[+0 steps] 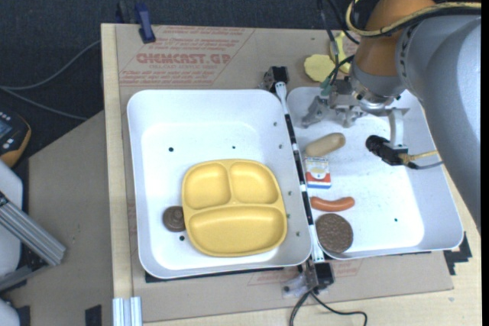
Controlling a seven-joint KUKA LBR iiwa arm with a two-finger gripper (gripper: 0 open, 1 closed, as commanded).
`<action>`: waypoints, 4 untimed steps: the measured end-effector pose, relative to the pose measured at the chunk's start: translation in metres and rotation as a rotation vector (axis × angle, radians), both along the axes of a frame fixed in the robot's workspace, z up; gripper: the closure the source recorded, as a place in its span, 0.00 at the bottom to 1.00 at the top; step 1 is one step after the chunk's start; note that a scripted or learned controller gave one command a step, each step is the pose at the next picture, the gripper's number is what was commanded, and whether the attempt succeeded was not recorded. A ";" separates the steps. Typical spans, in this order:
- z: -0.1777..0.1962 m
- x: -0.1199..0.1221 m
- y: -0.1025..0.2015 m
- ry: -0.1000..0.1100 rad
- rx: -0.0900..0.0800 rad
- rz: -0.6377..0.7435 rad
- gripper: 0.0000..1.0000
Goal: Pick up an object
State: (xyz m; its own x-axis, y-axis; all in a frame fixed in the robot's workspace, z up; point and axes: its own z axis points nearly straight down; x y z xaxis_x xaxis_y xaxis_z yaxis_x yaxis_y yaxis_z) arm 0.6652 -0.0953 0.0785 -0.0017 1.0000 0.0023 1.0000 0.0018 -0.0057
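Objects for picking are lying in the right bin (pixel 428 233): a tan potato-shaped piece (pixel 325 143) near its far left corner, a small red, white and blue carton (pixel 318 173) just nearer, then an orange sausage (pixel 333 203) and a brown round disc (pixel 334 233) at the near left corner. The pincer (pixel 330 108) is hanging low over the far left corner of that bin, just beyond the potato piece, and nothing is showing between its fingers; whether they are spread or closed, I cannot tell. The risk, as I judge it, is crowding: the pieces are sitting close along the wall between the bins, so a descent could be striking that wall or nudging the rounded potato piece aside. The left bin (pixel 153 164) is holding a yellow divided tray (pixel 231 206) with a small brown cookie (pixel 174 219) touching its left edge. A yellow lump (pixel 317 66) is resting on the surface beyond the bins.
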 end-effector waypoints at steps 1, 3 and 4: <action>0.006 -0.052 -0.004 0.000 -0.001 -0.003 0.00; 0.006 -0.124 -0.083 -0.006 -0.006 -0.009 0.00; 0.008 0.005 -0.102 -0.014 -0.005 0.002 0.00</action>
State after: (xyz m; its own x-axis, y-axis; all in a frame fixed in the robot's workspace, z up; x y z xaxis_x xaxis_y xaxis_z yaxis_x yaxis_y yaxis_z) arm 0.6701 -0.1971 0.0867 -0.0033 1.0000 -0.0026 1.0000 0.0034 0.0079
